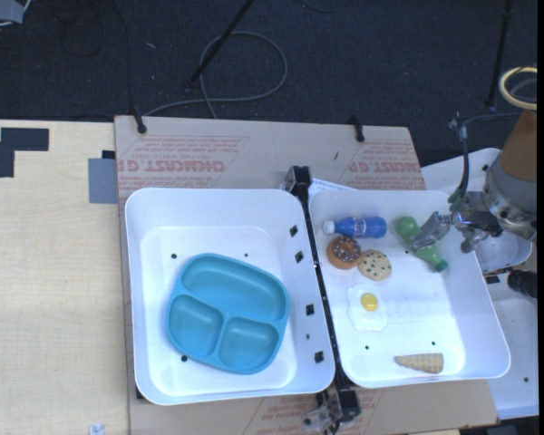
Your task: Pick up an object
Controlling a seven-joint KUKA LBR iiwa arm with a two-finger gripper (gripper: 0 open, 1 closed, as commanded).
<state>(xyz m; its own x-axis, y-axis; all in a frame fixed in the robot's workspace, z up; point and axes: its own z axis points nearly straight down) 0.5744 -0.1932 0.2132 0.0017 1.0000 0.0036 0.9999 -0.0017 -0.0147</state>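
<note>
arm: the grey arm with the orange band (524,157) is reaching in from the right.
gripper: the metal two-finger gripper (430,235) is sitting over the green toy (418,240) in the right white bin (490,315); i cannot tell if it is gripping.
other things there: a small blue bottle (361,227), a brown donut (343,252), a chip cookie (374,265), a fried egg (368,306) and a tan cone (421,362) are lying around.
left white bin (150,234): it is holding a blue plastic tray with three parts (227,312).
</note>
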